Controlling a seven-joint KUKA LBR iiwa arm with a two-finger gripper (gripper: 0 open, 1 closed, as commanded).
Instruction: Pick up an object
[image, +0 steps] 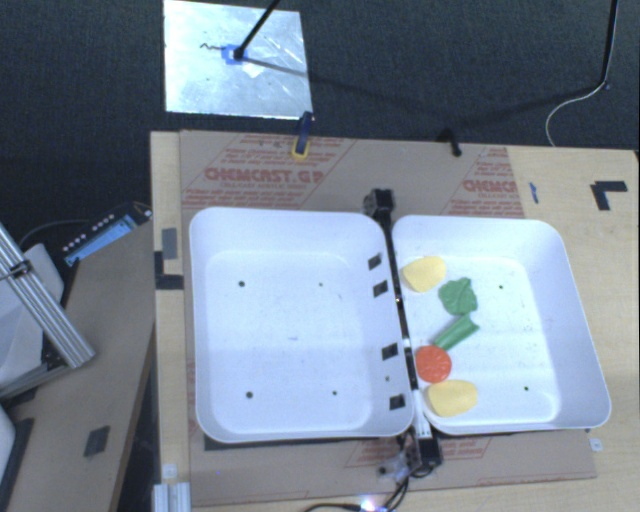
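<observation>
The right bin (560, 300) holds several small items along its left side. A pale yellow piece (424, 272) lies at the top, with a green leafy piece (459, 295) just below it. A green stick-like piece (456, 331) slants down to a red round piece (433, 364). Another yellow piece (452, 398) lies nearest the front edge.
The left bin (290, 320) sits beside the right one, joined by a black hinge strip (395, 320). Both rest on a brown board (260, 165). A silver sheet (237, 58) lies beyond the bench, and a metal frame (40, 310) stands at the left.
</observation>
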